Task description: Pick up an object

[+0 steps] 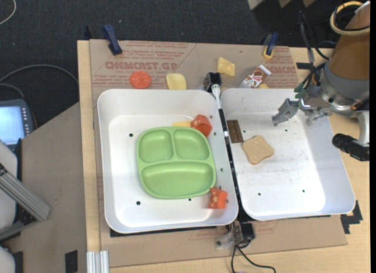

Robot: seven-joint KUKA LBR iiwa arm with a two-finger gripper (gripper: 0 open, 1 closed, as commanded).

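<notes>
the left shallow white plastic bin (117, 166) holds a green divided plastic plate (175, 162), with an orange-red toy piece (201, 124) at the plate's upper right rim and a small orange block (218, 198) at its lower right. in the right shallow white bin (317, 189) a tan bread-slice toy (257, 149) lies beside a small brown bar (234, 131). the grey two-finger gripper (286, 112) hovers above the right bin's upper area, well apart from the bread slice; whether it is open or closed, i cannot tell.

Green divided plate (175, 161), tan bread slice (257, 149), two white bins (111, 148), orange round disc (140, 79), yellow piece (175, 81), brown cardboard counter (94, 66) with red lettering
</notes>
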